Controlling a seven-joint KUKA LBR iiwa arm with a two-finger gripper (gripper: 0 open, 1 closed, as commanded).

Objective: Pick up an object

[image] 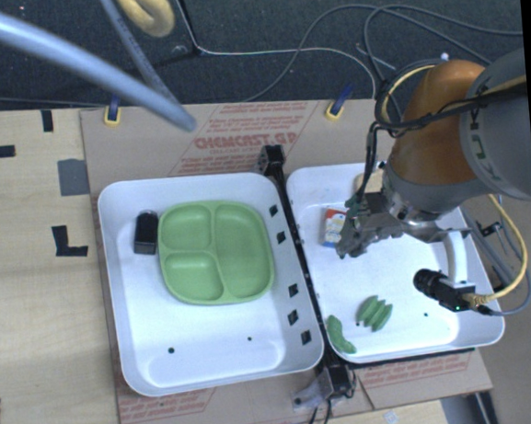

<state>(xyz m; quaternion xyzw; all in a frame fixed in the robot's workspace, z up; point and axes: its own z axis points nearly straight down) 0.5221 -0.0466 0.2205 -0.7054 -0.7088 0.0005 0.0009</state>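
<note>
A: Layout of the desk (31, 273)?
B: Pale wood, seen from above at a slant. Brown cardboard sheet (240, 135) laid on top, two shallow white bins side by side on the sheet.

A: Contents of the left bin (140, 356)?
B: Green divided plate (216, 252) with three compartments, lying flat near the middle. Small black block (145, 233) just beside the plate's left edge.

A: And the right bin (397, 338)?
B: Three small things. Red and white packet (332, 226) near the upper left corner. Green pea pod (374, 312) lower down, near the middle. Second green pod-like piece (339, 335) leaning at the lower left edge, against the divider between bins.

A: Position of the arm (454, 144)?
B: Reaching in from the right, grey with an orange band, bulky over the upper right part of the right bin. Cables looping around the wrist.

A: State of the claw (353, 241)?
B: Dark, low over the bin floor, just right of the red and white packet, touching or nearly so. Impossible to tell whether spread or closed; tips lost in dark clutter. Nothing visibly held.

A: Anything beyond the desk?
B: Dark floor along the top, thin black cables trailing across.
</note>
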